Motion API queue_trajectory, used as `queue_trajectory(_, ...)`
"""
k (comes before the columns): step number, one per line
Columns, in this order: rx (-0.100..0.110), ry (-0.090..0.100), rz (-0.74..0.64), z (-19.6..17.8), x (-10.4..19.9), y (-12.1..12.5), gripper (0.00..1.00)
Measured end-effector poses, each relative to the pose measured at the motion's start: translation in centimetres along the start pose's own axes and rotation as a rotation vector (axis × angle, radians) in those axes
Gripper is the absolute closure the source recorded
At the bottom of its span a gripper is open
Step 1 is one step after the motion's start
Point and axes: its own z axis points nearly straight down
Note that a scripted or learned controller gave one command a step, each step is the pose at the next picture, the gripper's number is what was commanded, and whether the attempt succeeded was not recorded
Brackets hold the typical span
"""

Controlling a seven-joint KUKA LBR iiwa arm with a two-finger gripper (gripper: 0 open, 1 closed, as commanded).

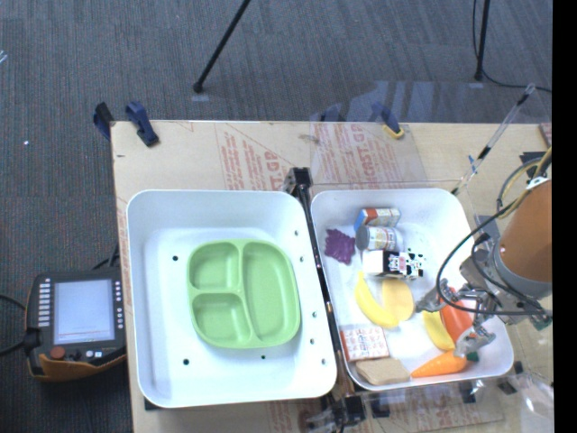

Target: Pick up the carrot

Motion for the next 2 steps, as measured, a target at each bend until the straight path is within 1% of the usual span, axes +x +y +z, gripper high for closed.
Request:
queue_trajectory(1, -0.002, -0.002, 0.003, -0.9, -0.2, 0.1, 1.00)
queue_trajectory(2, -0.004, 0.011, 0.369, 2.9, -6.2, 2.8, 1.00)
